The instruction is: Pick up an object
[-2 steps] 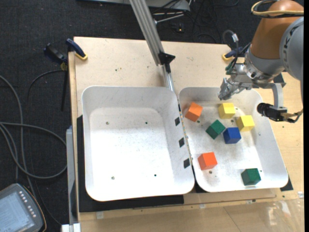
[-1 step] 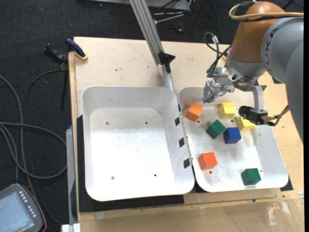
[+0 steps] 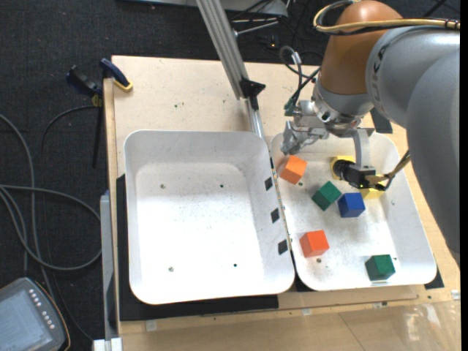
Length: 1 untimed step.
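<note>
Left bin has no blocks in it, just speckles on the floor, so you've got plenty of room there if you need a drop zone. Its right wall sits touching the right bin along the shared seam, where a few small black tabs sit.

All the candidates are in the right bin. Going left to right: an orange block near the top-left corner, close to the seam wall; a second orange block lower down, also near the seam; a green block mid-bin with a blue block just beside it; a yellow piece partly hidden behind the arm's black attachment; another green block near the front rim.

Gripper hangs right above the upper orange block, fingers pointing down at it. Looks like that's the target. Can't tell from this angle how wide the jaws stand, and nothing is visibly between them.

Watch the seam wall: that block sits close to it, so the left finger has little clearance. The right side of the block is open. Lower orange and front green are freer picks.
</note>
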Motion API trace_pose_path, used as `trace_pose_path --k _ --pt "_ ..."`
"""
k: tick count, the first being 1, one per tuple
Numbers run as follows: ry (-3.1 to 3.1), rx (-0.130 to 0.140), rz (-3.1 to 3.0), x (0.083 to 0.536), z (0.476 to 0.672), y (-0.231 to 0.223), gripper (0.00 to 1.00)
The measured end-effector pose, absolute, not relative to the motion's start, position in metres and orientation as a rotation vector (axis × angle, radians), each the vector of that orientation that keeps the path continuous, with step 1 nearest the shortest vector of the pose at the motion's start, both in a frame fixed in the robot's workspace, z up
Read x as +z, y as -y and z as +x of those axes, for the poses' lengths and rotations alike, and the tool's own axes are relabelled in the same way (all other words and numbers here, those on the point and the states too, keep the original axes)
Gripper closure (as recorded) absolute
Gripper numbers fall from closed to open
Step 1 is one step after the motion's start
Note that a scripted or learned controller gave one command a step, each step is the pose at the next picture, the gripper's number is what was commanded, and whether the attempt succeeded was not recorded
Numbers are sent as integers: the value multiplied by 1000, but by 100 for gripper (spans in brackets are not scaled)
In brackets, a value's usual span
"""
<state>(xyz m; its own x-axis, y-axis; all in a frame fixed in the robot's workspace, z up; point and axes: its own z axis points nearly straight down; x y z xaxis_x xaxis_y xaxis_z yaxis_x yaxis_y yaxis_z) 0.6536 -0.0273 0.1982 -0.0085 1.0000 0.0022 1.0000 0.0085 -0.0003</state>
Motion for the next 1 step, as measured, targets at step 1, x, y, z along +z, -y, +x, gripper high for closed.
trace_pose_path --k 1 --pt "2229 -2 -2209 200 645 -35 100"
